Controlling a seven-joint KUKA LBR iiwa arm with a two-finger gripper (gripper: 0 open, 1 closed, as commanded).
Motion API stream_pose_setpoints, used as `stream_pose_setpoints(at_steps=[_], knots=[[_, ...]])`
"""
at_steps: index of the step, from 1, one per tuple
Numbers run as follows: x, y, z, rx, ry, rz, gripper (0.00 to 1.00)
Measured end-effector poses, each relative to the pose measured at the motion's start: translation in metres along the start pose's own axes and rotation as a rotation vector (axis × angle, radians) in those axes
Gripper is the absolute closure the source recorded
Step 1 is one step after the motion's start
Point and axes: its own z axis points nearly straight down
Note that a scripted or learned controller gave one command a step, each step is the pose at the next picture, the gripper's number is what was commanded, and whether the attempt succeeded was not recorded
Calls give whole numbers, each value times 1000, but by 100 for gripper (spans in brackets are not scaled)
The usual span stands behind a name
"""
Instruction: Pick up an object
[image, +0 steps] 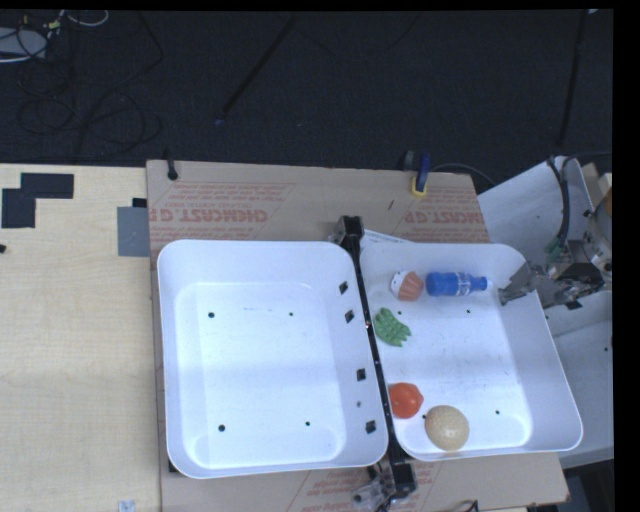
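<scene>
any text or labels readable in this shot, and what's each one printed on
"CHEMCAST": red print on the brown board under the bins, seen upside down behind the left bin; the last letters are a best guess.
The same red print repeats behind the right bin and along the board's front edge, cut off and too blurred to read.
Blue bottle: no legible label.

A robotics lab: white bins (200, 270) clamped on a cardboard-covered bench (300, 200), loose cables (60, 30).
</scene>
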Motion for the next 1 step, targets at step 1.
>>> stream_pose_setpoints(at_steps=[1], knots=[[18,-54,159,25,9,5,0]])
